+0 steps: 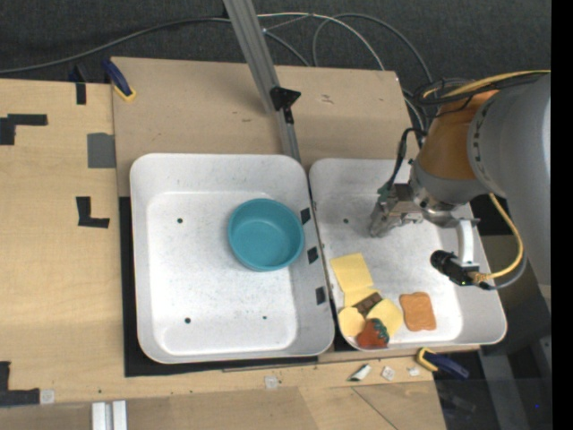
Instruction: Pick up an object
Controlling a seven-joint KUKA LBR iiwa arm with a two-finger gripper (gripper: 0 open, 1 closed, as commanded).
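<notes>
The arm (488,150) comes in from the right, its orange band sitting just above the wrist, and bends down over the right bin (340,182). Its gripper (387,222) hangs low over the upper middle of that bin's floor, above a bare white patch; from this slant I cannot tell how the hand is set, and I see nothing pinched in it. The things it could pick up lie well below it, towards the near edge of the same bin: a pale yellow square (351,274) lies flat nearest the gripper, and below that a small heap sits in the near left corner, with a dark brown bit (368,304), a yellow piece (387,314) and a red lump (370,335) pressed close together. Just beside the heap, to its right, lies an orange block (417,311), apart from the rest. A black fitting (450,265) on a yellow cable hangs from the arm over the right side of the bin. In the left bin (179,330) a blue bowl (264,233) stands upright, right of centre and near the wall shared with the other bin. A grey pole (258,56) slants down from the top to the gap between the bins.
</notes>
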